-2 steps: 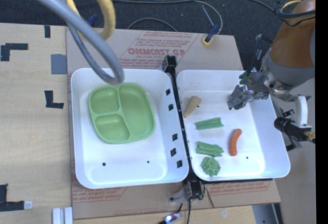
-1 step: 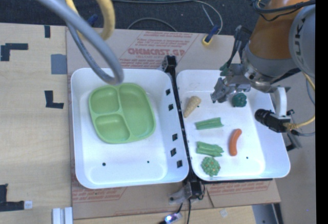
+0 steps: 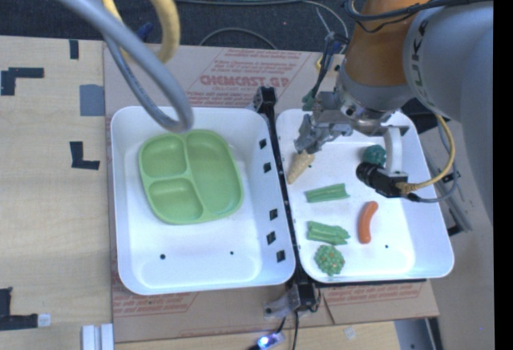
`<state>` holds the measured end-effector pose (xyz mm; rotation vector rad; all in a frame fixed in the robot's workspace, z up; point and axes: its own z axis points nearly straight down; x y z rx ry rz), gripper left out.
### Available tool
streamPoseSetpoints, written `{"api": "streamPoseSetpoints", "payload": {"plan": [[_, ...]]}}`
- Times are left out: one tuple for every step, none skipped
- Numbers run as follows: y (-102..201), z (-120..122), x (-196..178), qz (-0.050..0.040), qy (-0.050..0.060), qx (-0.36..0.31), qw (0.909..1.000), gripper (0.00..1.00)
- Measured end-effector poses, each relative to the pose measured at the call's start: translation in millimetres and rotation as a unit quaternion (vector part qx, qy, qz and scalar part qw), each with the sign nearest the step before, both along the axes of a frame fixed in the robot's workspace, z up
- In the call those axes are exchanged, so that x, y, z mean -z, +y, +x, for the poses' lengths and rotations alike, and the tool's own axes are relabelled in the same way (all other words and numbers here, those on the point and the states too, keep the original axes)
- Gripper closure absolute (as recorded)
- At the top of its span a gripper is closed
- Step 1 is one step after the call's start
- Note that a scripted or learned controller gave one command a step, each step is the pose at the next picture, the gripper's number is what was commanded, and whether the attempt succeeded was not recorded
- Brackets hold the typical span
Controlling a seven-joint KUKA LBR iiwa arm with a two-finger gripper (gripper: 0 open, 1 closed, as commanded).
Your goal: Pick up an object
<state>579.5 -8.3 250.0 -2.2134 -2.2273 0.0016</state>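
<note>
My arm (image 3: 417,28) reaches in from the right, the orange band above the wrist hanging over the far edge of the right bin (image 3: 425,256). My fingers (image 3: 309,142) point down toward the far left corner of that bin, close by the divider between the two bins, and whether they are apart or together I cannot tell at this slant, for they show as a dark grey cluster. Just below their tips lies a pale cone (image 3: 296,167), tilted, its narrow end toward the near side; I cannot tell whether I touch it, and nothing shows clearly between my fingers. Further into the same bin lie a long green bean (image 3: 326,194), and nearer the front a second green pod (image 3: 329,232) with a knobbly broccoli (image 3: 329,259) just beside it. An orange sausage (image 3: 366,222) lies to their right, well apart from the cone. A small teal piece (image 3: 374,154) sits near the far right of the bin, next to a black fitting with a cable. In the left bin (image 3: 152,268) a green tray (image 3: 191,176) with three compartments rests toward the far side. Both bins stand on cardboard on the bench (image 3: 40,204), and a grey hose and a yellow hose cross the upper left.
</note>
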Motion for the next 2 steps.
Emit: {"api": "streamPoseSetpoints", "payload": {"plan": [[56.2,10.5,15.3,-0.0002,0.000,0.000,1.0000,1.00],[102.3,24.0,10.9,0.0004,-0.001,0.000,1.0000,1.00]]}}
